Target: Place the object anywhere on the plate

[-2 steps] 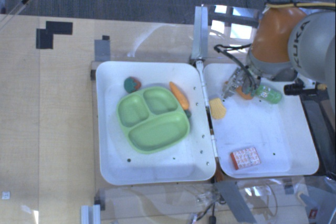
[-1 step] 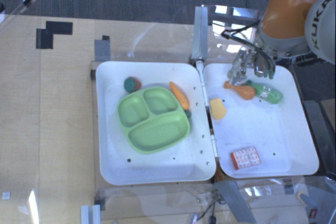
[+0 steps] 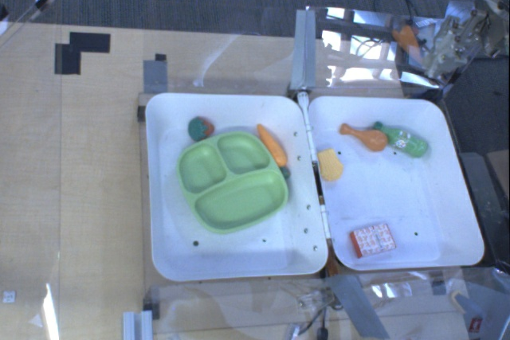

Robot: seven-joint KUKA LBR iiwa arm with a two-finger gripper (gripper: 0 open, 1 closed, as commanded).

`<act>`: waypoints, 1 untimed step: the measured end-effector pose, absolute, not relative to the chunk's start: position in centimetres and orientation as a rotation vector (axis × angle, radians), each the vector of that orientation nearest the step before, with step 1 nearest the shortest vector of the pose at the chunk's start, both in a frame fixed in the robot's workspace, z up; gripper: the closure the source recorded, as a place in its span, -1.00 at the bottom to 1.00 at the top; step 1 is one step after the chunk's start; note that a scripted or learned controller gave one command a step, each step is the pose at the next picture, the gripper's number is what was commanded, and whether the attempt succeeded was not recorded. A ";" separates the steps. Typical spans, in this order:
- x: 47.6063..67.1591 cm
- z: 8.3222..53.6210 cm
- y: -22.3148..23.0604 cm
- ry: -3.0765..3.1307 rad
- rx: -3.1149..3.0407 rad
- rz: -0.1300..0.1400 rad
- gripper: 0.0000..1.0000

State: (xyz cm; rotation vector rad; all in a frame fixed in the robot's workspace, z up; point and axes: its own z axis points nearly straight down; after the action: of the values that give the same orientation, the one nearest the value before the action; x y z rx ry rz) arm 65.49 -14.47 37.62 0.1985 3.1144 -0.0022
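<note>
Camera view: carrot (image 3: 272, 144) beside plate (image 3: 233, 181), hand (image 3: 456, 40) perhaps far right.

Green plate (image 3: 231, 187), orange carrot (image 3: 272, 145), green bottle (image 3: 403, 141), white bins (image 3: 167, 251).

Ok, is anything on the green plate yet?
Nothing lies in the green plate's three compartments. The orange carrot rests at its upper right rim and the small red-green toy sits beside its upper left. What is under the plate is hidden.
</note>
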 end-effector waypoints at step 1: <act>65.5 37.5 -14.4 3.116 0.199 -0.001 -1.00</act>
State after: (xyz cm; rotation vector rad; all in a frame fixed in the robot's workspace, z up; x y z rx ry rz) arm 65.48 -14.43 37.53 0.1989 3.1165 -0.0006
